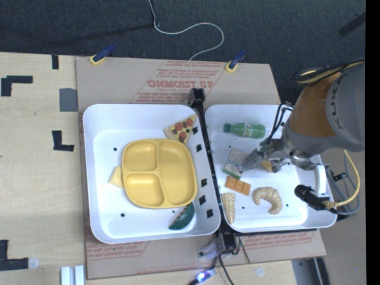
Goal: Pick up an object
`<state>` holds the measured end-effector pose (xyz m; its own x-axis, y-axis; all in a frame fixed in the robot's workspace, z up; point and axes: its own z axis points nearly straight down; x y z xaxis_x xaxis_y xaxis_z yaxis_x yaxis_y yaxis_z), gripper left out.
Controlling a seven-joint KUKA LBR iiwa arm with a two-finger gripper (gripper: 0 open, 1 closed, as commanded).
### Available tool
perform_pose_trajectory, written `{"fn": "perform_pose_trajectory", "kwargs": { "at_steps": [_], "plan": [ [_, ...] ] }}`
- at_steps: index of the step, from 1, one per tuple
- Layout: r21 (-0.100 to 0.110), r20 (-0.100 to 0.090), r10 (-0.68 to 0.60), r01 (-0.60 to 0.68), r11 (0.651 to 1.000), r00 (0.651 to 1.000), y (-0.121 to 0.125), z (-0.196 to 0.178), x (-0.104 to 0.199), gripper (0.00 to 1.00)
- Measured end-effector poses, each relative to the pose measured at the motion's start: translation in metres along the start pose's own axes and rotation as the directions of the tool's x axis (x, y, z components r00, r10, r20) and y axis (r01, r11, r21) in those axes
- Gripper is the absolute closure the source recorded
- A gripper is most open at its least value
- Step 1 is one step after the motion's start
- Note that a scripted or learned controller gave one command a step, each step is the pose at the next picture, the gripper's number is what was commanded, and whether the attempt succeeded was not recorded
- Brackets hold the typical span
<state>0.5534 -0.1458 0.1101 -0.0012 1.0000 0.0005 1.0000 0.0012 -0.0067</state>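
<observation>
Over right bin, gripper sits low; can't tell its grip. Grey packet just left of fingertips, cracker below, croissant nearby, green bottle above.

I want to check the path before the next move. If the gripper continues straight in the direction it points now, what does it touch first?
The gripper points left and slightly down in the right bin. First in that line is probably the small grey-green packet, just beyond the tip. Height above it is unclear from this view.
</observation>
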Motion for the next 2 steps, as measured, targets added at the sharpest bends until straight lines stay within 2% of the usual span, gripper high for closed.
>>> {"fn": "perform_pose_trajectory", "kwargs": {
  "at_steps": [1,2],
  "plan": [
    [-0.007,0.000,0.000,0.000,1.000,1.000,0.002,0.023,0.000,0.00],
    [-0.014,-0.007,-0.003,0.003,1.000,1.000,0.005,0.009,0.004,1.00]
  ]
}}
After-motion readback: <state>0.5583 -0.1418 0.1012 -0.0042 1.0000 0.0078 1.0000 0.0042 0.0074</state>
